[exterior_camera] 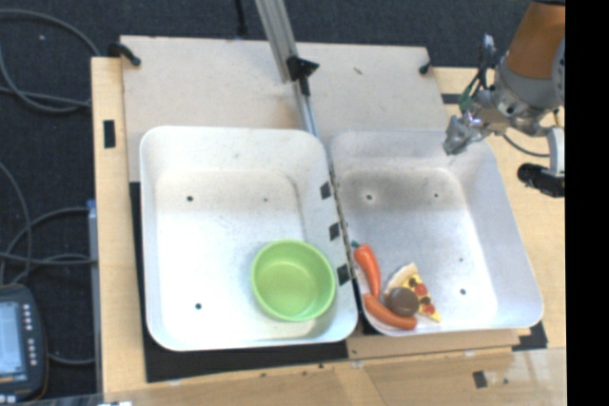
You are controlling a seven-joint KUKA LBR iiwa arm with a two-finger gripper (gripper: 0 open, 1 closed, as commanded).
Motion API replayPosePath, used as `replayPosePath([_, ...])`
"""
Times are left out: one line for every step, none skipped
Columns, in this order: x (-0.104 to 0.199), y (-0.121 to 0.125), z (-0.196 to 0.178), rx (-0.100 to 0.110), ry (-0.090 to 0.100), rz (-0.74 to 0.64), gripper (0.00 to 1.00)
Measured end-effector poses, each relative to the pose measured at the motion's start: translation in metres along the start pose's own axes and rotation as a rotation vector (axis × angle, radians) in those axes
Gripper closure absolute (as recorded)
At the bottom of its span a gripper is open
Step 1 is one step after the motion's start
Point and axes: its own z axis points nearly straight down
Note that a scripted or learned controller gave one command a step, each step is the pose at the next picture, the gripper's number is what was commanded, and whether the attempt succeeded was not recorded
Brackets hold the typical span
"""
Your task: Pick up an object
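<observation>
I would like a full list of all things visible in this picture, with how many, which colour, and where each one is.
bins: two, white, side by side on the bench
bowl: one, light green, near front right corner of the left bin
carrot: one, orange, front left of the right bin, by the dividing edge
sausage: one, orange-red, front left corner of the right bin
pizza slice: one, yellow with red spots, beside the sausage
round piece: one, dark brown, on the pizza slice
arm: one, grey and orange, upper right
gripper: one, grey, above the right bin's far right corner
</observation>
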Motion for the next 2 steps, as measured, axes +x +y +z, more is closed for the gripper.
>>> replayPosePath([-0.003,-0.001,-0.046,0.002,0.001,0.000,1.00])
replayPosePath([-0.003,0.001,-0.077,0.003,0.001,-0.004,1.00])
